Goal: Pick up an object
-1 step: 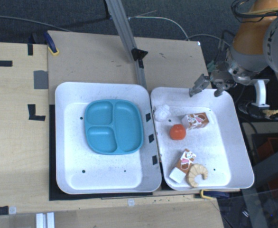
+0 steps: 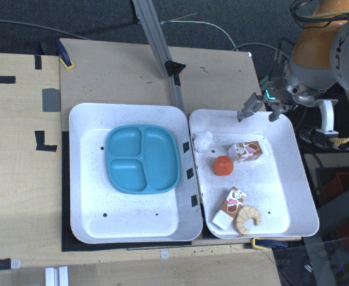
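Observation:
My gripper (image 2: 261, 111) hangs over the far edge of the right bin (image 2: 293, 177), open, with nothing between its two dark fingers. Below it in that bin lie a small brown and white carton (image 2: 246, 152), a red ball-like fruit (image 2: 223, 165), a crumpled white piece (image 2: 203, 141), a second small carton (image 2: 231, 202) on a white block (image 2: 221, 220), and a croissant (image 2: 248, 217). The nearest object, the brown and white carton, lies a little in front of the gripper and apart from it.
The left bin (image 2: 88, 177) holds a blue divided plate (image 2: 143, 158). A grey metal pole (image 2: 156, 34) slants across the back of the bench toward the seam between the bins. Cables trail behind the bench.

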